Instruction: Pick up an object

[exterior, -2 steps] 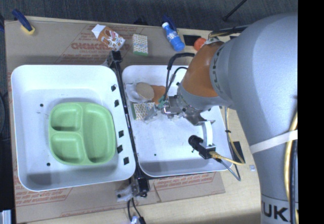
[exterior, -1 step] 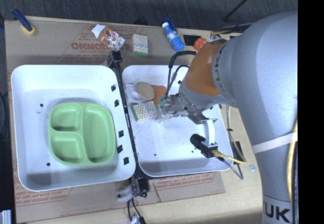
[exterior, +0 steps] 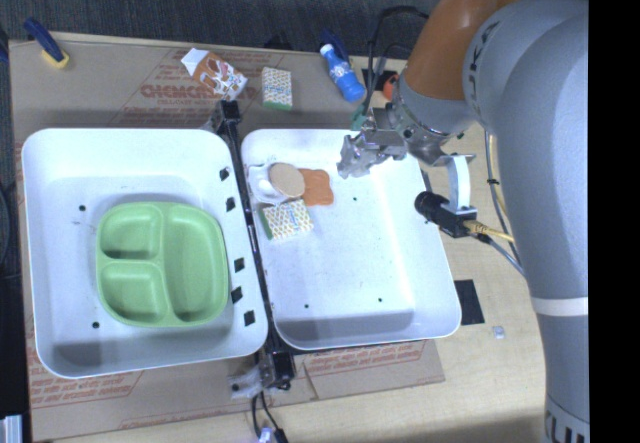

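Gripper (exterior: 356, 159) hovering over right bin (exterior: 400, 271), near its back — jaws' state: cannot tell. Patterned packet (exterior: 287, 220) lying flat near left wall, long axis running slantwise left–right.

Green three-compartment plate (exterior: 162, 263), in the left white bin (exterior: 40, 231), centre-left of frame. Blue bottle (exterior: 342, 73), lying on the cardboard sheet (exterior: 130, 96), top centre. Patterned square packet (exterior: 276, 87) and crumpled wrapper (exterior: 213, 77), upper centre-left. Blue-and-yellow clamp (exterior: 46, 43), upper left corner.
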`<state>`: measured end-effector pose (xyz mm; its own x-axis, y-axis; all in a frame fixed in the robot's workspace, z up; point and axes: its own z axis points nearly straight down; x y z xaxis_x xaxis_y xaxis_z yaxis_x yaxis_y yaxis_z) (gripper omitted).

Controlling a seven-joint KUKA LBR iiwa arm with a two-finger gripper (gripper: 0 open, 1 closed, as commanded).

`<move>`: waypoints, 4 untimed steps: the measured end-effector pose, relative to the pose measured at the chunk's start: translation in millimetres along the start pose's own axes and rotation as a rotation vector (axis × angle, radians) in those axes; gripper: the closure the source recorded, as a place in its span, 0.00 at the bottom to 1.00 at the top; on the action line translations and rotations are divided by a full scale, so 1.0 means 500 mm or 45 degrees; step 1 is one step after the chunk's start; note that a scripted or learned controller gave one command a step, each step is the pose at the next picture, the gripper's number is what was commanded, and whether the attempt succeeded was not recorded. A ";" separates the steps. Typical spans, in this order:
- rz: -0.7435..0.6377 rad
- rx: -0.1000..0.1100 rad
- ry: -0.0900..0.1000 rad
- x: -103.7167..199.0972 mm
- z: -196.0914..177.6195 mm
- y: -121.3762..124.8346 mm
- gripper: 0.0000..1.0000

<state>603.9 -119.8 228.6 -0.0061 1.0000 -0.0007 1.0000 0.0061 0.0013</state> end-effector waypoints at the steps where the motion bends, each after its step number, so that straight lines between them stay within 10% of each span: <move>1: -0.001 0.003 0.001 0.001 0.002 -0.001 0.00; 2: 0.002 0.007 0.002 -0.052 0.275 -0.101 0.00; 3: 0.003 0.003 0.001 -0.175 0.273 -0.046 0.00; 4: 0.000 0.003 0.001 -0.071 0.273 -0.007 0.00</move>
<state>600.9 -155.5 92.0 -0.0064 1.0000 0.0003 1.0000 0.0064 -0.0008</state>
